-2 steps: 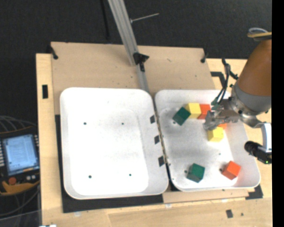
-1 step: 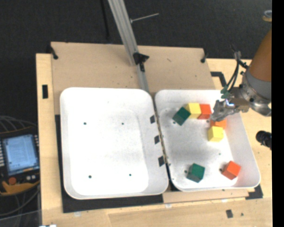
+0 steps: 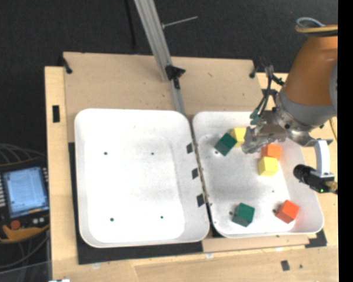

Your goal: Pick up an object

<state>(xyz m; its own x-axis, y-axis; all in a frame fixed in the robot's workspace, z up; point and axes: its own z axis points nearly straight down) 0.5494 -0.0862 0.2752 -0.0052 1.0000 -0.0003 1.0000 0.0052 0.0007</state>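
My gripper hangs low over the upper part of the right bin. It sits just right of a yellow block and a green block, which lie side by side. An orange block and a second yellow block lie close to the gripper's right. Nearer the front of the bin are another green block and an orange-red block. I see nothing held in the gripper.
The left bin stands beside the right one, with dark clips along the shared rim. A slanted metal pole rises behind the bins. A handheld screen lies off the bench's left edge.
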